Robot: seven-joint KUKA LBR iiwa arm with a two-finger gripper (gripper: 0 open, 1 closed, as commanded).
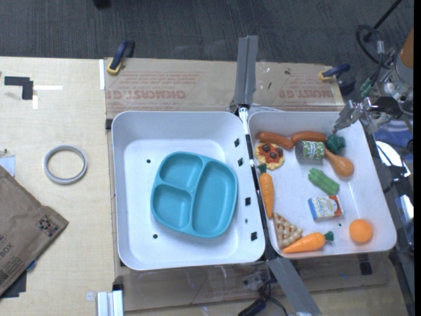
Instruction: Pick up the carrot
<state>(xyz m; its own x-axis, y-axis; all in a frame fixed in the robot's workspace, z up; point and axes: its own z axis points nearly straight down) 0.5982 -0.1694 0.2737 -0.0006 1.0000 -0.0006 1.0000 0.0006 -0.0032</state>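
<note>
The hand [348, 116] is seen at the far right rim of the right bin [383, 196]; whether it is spread cannot be told; open white floor lies just below it; the carrot [307, 243], orange with a green top, lies well below, beside the near wall.

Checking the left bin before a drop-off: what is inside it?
The left bin holds one blue divided plate; its three compartments look bare. Whatever lies beneath the plate is covered.

arm: reaching in from the right, high | hand [346, 116]: tilted down-left, hovering
</note>
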